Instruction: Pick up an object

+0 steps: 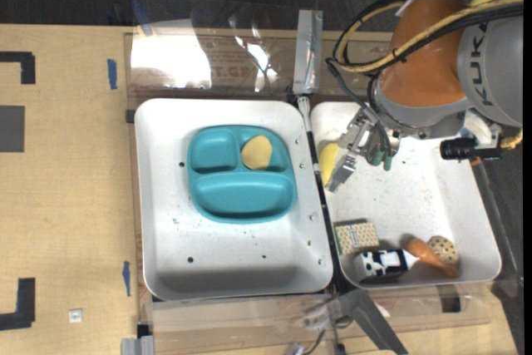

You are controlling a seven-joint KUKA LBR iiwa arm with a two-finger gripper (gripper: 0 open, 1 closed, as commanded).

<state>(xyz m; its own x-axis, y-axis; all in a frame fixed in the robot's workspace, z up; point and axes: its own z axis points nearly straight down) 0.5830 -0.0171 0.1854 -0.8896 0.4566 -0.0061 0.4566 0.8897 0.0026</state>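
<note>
Now gripper (347,158) low in right bin (465,204), beside banana (329,155) at left wall. Finger opening: cannot tell. Risk, as I judge: banana slips, wall blocks finger.

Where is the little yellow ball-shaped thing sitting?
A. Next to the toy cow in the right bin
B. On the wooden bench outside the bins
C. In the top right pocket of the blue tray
C: the yellow thing rests in the upper right compartment of the blue tray, which lies in the left bin.
</note>
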